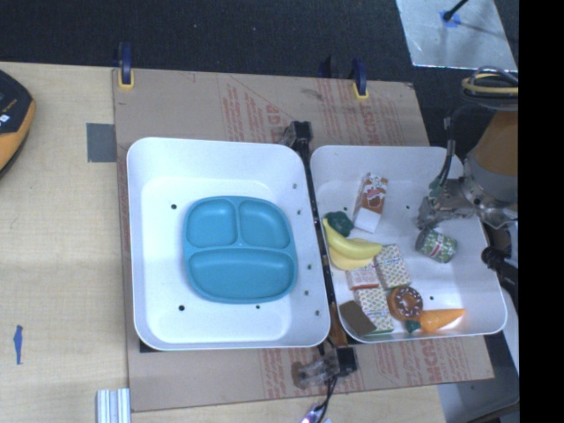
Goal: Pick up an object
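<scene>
- The gripper (438, 217) hangs low over the right bin (407, 159), near its right wall, directly above a small green-and-white can (437, 247) lying on its side.
- How far the fingers are spread cannot be told (they blur into the wrist), and nothing is visibly held.
- Further left in that bin: a banana (351, 248), a small brown-and-white packet (373, 194), flat patterned cards (382, 280), a doughnut (405, 301) and a carrot (439, 321).
- The left bin (148, 236) holds a blue divided plate (239, 248).
</scene>
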Tool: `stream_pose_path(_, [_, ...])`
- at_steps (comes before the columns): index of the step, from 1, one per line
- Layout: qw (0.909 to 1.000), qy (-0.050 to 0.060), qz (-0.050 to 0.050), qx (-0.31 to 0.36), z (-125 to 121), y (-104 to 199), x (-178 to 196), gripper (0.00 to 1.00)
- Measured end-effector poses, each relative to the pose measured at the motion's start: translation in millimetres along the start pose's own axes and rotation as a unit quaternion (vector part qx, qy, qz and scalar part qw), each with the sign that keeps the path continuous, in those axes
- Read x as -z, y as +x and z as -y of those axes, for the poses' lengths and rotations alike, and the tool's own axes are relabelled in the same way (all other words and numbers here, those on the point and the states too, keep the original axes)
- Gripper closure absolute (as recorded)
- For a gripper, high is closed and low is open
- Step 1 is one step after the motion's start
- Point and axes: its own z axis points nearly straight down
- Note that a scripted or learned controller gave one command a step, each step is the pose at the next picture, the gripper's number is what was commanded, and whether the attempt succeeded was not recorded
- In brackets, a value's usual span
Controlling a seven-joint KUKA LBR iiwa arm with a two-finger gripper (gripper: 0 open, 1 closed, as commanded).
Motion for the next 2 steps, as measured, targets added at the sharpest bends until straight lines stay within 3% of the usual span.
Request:
stream_pose_path(1, [1.0, 0.0, 0.0, 0.0, 0.1, 0.1, -0.4, 0.0])
stream_pose_path(2, [1.0, 0.0, 0.001, 0.001, 0.0, -0.9, 10.4, 1.0])
